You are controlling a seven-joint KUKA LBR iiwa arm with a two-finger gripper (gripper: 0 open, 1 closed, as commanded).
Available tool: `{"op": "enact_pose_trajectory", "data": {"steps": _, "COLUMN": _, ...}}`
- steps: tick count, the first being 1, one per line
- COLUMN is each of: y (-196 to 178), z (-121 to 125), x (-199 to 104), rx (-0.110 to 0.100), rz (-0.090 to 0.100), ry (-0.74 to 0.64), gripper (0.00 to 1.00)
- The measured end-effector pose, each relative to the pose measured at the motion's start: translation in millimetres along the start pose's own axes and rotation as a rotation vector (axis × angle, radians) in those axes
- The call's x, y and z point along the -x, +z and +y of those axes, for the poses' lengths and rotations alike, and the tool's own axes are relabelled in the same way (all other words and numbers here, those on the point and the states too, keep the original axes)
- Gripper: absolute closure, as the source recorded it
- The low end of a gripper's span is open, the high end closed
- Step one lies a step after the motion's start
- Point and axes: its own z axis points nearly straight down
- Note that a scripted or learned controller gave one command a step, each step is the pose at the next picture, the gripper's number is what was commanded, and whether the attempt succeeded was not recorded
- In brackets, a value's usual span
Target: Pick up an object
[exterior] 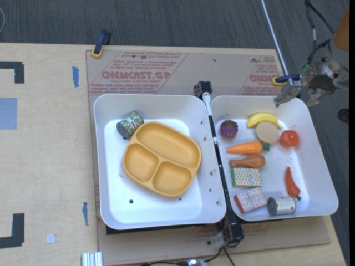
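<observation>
My gripper (299, 97) hangs over the far right corner of the right bin (327, 195), its fingers spread apart with nothing between them. Below and left of it lie a yellow banana (263, 118), a tan round piece (267, 132) and a red tomato (289, 138). Further into the bin are a purple piece (229, 128), an orange carrot (245, 147), a brown drumstick (248, 161), a green-and-white box (246, 177), a red chili (292, 183), a pink box (250, 199) and a silver can (281, 205).
The left bin (105, 204) bears a yellow divided plate (162, 158) and a small green can (130, 124) at its far left. A black clamp (203, 87) sits at the far end of the ridge between the bins. Cardboard (166, 71) lies under both.
</observation>
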Motion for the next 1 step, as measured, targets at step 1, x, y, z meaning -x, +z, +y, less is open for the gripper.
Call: {"op": "enact_pose_trajectory", "data": {"steps": 1, "y": 167.7, "z": -25.7, "x": -3.9, "rx": 0.010, "rz": -0.001, "ry": 0.000, "gripper": 0.00}}
